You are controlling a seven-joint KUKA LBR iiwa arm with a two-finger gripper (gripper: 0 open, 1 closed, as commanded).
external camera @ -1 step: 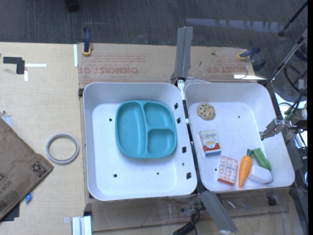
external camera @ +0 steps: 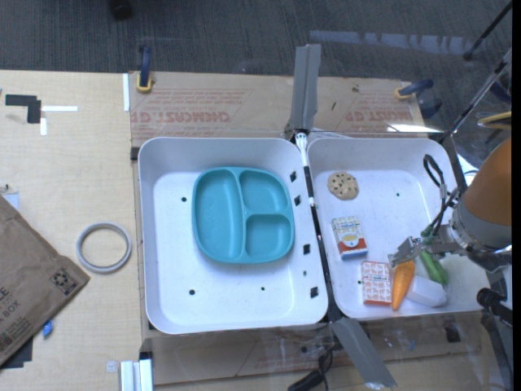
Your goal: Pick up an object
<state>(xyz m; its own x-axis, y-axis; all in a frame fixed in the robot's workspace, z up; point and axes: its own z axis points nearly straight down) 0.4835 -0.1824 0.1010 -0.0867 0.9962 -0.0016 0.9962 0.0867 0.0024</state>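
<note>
The right bin [external camera: 383,157] holds a chocolate chip cookie [external camera: 343,186], a small white and blue carton [external camera: 348,237], a red and white packet [external camera: 375,283], an orange carrot [external camera: 401,284], a green vegetable [external camera: 434,269] and a white item [external camera: 427,294]. My gripper [external camera: 409,253] reaches in from the right and hangs low over the carrot's upper end, beside the green vegetable. Whether it touches either one is unclear from this angle.
A teal divided plate [external camera: 242,214] lies in the left bin [external camera: 163,243]. A tape ring [external camera: 103,245] and a cardboard box [external camera: 28,283] rest on the bench to the left. A black cable [external camera: 435,173] loops over the right bin's far right side.
</note>
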